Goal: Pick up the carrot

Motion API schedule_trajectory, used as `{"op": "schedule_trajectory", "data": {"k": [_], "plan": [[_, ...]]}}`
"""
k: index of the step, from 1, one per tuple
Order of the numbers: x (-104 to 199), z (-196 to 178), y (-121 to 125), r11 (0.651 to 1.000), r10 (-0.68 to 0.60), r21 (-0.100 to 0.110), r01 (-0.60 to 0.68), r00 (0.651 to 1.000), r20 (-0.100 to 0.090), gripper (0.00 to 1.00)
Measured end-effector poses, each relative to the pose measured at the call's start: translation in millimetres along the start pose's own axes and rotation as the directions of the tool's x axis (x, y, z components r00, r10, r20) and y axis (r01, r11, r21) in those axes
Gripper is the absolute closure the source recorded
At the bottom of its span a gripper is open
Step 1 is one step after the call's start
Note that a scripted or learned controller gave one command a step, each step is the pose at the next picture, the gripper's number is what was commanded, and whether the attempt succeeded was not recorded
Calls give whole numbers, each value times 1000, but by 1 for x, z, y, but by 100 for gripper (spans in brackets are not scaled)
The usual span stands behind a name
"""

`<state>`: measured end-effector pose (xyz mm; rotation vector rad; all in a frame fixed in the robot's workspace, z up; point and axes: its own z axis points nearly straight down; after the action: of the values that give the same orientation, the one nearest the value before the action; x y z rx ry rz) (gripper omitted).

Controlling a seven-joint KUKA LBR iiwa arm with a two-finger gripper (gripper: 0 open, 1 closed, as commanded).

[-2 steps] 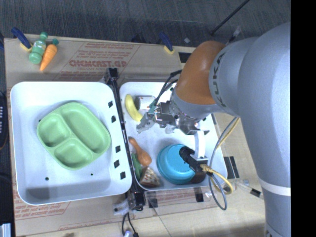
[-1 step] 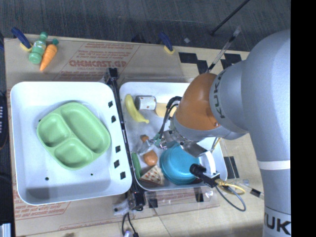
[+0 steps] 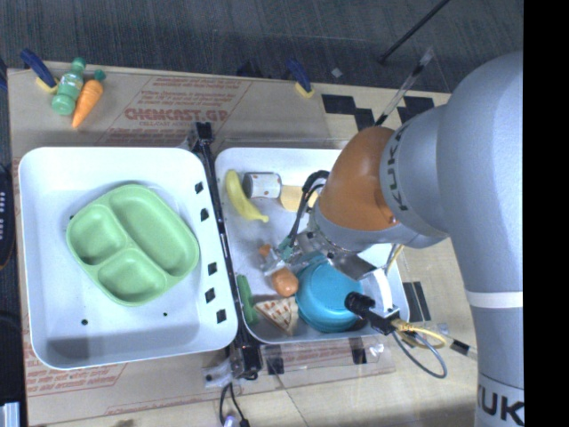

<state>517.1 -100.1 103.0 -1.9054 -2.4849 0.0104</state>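
Observation:
An orange carrot [image 3: 86,102] with a green top lies on the cardboard beyond the left bin's far corner, beside a green toy bottle [image 3: 67,92]. My gripper [image 3: 293,249] hangs low in the right bin [image 3: 267,157], under the orange wrist band. A small orange piece [image 3: 265,251] lies just left of the gripper, and a rounder orange item [image 3: 284,282] sits just below it. I cannot tell what either orange piece is. The arm hides much of the bin's right half.
The right bin also holds a banana [image 3: 240,196], a small grey can [image 3: 263,185], a blue pot [image 3: 327,299] with a black handle, a pizza slice [image 3: 277,312] and a green stick [image 3: 244,295]. A green divided plate [image 3: 133,243] lies in the left bin [image 3: 36,238].

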Motion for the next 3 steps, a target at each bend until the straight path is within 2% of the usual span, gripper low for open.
{"op": "schedule_trajectory", "data": {"k": [1,2,3], "plan": [[62,-90,60,971,238,-8,-238,971,0,100],[113,-89,106,708,706,-2,-706,708,-3,100],[149,-89,115,378,926,-1,-926,378,-3,100]]}}
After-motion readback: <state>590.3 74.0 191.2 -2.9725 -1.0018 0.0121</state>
